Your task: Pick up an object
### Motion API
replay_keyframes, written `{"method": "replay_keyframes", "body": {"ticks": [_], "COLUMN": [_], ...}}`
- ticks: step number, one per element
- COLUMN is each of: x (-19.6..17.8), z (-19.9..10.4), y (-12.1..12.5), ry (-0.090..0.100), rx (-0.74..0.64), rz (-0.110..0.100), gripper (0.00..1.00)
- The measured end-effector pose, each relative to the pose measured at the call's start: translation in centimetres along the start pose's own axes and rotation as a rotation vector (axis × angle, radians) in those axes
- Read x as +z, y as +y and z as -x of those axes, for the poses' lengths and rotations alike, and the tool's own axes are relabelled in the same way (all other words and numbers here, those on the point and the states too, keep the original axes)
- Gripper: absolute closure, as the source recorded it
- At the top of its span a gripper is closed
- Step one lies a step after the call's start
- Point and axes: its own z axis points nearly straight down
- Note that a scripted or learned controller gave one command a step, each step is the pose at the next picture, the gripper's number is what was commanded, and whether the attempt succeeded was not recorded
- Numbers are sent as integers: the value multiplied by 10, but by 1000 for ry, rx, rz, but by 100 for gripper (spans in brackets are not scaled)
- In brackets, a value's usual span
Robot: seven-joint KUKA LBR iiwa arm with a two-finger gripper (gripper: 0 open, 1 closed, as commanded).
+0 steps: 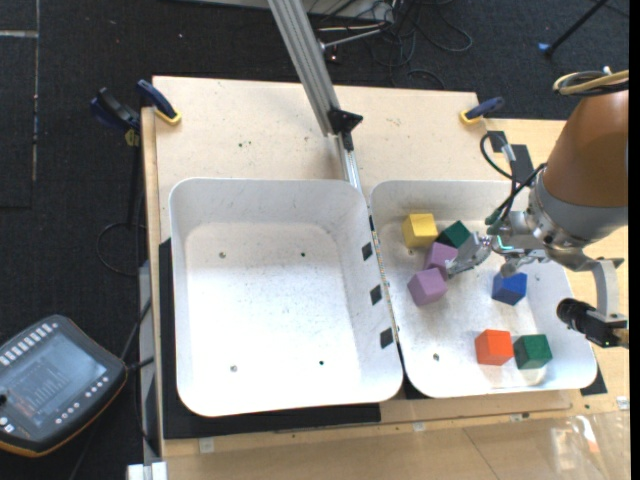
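Grey metal fingers (490, 253) sit low in the right bin (570, 373), spread a bit, one tip touching the upper purple cube (441, 256), with nothing actually between them as far as I can see. That cube is wedged among a yellow cube (420, 229), a dark green one (456, 234) and a second purple one (427, 285). Blue cube (509, 288) sits just right of the fingers. Orange (492, 347) and green (532, 349) cubes hug the near edge. Left bin (200, 208) has loads of open room.

Grey arm (575, 213) with broad orange band, black cable looped alongside, small metallic hand (478, 255) at its end
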Motion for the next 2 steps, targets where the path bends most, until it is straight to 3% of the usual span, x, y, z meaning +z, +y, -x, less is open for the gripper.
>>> {"method": "replay_keyframes", "body": {"ticks": [1, 2], "x": [-2, 42], "z": [0, -3], "y": [1, 2], "ry": [-1, 0], "rx": [2, 2], "rz": [4, 0], "gripper": [0, 0]}}
